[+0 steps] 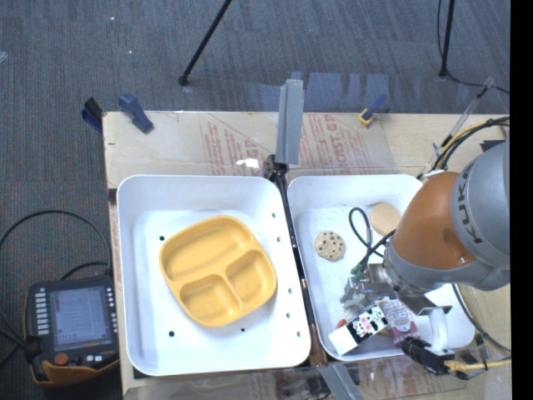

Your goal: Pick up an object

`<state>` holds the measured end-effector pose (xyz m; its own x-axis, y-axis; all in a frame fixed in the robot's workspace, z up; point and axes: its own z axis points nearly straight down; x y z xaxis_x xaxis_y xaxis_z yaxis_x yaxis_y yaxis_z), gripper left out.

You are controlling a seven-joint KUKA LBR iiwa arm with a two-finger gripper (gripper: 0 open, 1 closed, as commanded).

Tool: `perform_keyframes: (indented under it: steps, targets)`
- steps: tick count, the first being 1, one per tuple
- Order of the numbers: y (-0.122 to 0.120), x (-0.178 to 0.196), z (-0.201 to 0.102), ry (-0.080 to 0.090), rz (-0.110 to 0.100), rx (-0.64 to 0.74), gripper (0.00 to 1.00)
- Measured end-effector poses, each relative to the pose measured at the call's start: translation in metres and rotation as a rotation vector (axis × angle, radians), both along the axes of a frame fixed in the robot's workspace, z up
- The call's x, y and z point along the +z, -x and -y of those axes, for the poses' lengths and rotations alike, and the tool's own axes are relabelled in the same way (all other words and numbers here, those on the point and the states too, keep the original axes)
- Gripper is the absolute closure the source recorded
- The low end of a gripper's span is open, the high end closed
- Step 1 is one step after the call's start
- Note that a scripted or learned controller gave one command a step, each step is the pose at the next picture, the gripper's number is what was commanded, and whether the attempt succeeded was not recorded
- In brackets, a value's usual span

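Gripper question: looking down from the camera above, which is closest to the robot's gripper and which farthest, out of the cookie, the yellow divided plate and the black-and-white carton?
Measured from the gripper in the right bin:
1. Black-and-white carton, just below the gripper at the bin's near edge.
2. Cookie, up and to the left in the same bin.
3. Yellow divided plate, farthest, over in the left bin.
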<state>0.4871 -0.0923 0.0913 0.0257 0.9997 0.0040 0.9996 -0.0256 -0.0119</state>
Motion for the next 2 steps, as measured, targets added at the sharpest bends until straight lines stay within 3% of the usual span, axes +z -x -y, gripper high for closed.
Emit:
perform_keyframes:
  steps: [1, 2]
  targets:
    - [-0.054, 0.093, -0.053, 0.006, 0.005, -0.199, 1.0]
    - [-0.073, 0.025, 0.007, 0.005, 0.003, -0.181, 1.0]
